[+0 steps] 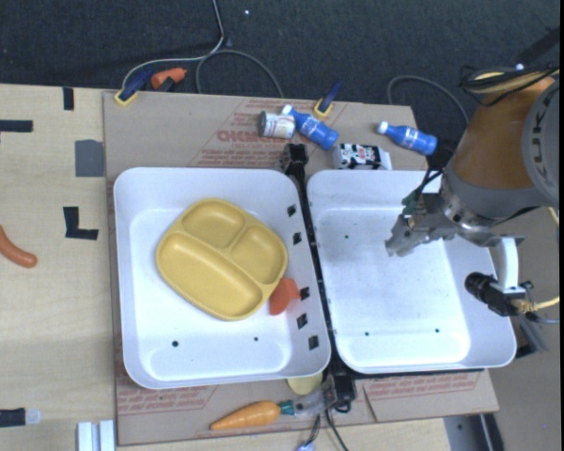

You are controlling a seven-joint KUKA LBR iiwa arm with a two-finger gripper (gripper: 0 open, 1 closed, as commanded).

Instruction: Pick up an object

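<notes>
Tool (401,242) hovers right of orange piece (282,297).

A divided plate (222,256) lies in the left bin (136,195); the tool (399,242) hangs over the right bin (451,350).

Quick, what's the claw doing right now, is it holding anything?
Claw: over the right bin, nothing visible between its tips; open or closed cannot be told.
</notes>
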